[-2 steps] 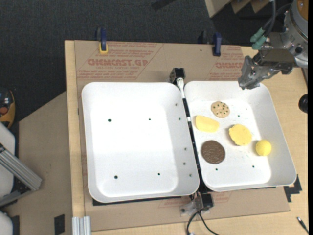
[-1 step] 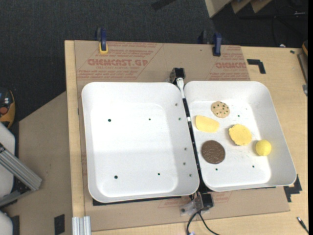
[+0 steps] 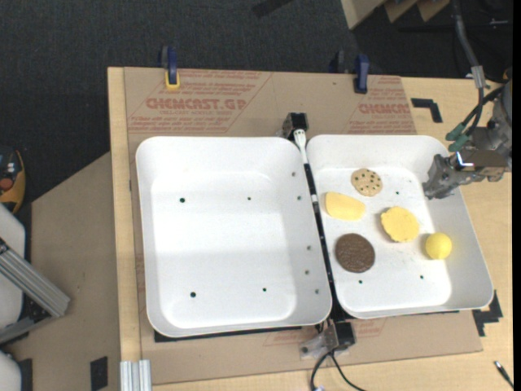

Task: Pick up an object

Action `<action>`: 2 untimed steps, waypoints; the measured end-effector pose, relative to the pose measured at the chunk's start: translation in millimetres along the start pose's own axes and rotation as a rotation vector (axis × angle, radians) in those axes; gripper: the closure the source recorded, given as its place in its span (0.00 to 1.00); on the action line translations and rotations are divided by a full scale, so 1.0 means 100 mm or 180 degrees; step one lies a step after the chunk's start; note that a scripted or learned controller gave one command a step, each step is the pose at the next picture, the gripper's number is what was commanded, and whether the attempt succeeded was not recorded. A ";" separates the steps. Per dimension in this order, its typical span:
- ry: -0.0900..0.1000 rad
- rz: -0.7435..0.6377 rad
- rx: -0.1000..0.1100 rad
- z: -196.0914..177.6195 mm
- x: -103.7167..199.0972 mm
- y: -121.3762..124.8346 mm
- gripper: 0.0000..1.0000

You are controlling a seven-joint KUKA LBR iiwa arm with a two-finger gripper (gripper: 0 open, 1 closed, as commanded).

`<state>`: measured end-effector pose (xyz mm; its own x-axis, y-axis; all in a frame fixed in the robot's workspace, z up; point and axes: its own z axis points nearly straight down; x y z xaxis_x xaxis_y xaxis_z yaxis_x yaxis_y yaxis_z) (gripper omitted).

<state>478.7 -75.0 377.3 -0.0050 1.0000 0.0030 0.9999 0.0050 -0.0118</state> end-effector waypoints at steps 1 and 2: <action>-0.0001 -0.0002 0.0001 0.96 0.59 0.01 1.00; -0.0026 0.0035 -0.0066 0.58 -0.22 0.66 1.00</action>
<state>544.5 -96.0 318.4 0.0059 1.0000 -0.0053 0.9999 -0.0059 0.0091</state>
